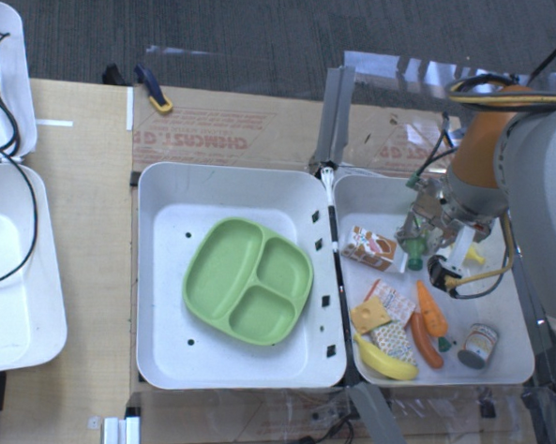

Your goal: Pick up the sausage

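Below and slightly right of the claw [425, 237], whose grip state cannot be told, the sausage [423, 343] lies in the right bin [506, 364], long axis running toward the near rim.

Arm [537, 138] reaches in from right, orange band above wrist, bent downward. Pincer [420, 236] points down, hanging low at arm's end; cables loop beside it.

Two white bins sit side by side: the left bin [152, 284] holds one green divided plate [248, 280]. The right bin [509, 367] holds one carton [370, 248], one banana [385, 361], one carrot [431, 311], one sausage [422, 342], one can [478, 345] and two small packets [388, 315].
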You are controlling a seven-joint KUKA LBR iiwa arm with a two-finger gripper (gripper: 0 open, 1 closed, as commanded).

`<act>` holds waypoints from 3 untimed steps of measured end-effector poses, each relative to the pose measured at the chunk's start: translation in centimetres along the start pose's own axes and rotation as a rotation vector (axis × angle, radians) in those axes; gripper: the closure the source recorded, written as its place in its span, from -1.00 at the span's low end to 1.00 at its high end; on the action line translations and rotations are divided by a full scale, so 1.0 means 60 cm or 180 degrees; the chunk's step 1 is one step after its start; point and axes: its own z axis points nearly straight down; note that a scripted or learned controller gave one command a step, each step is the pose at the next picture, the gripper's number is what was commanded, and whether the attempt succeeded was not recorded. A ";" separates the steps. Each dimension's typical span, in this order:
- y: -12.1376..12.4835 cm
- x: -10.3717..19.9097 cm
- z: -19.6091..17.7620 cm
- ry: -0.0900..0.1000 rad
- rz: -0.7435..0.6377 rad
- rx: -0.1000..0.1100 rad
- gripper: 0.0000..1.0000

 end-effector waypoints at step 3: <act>-0.202 -0.064 -0.031 0.0019 -0.0074 -0.0007 1.00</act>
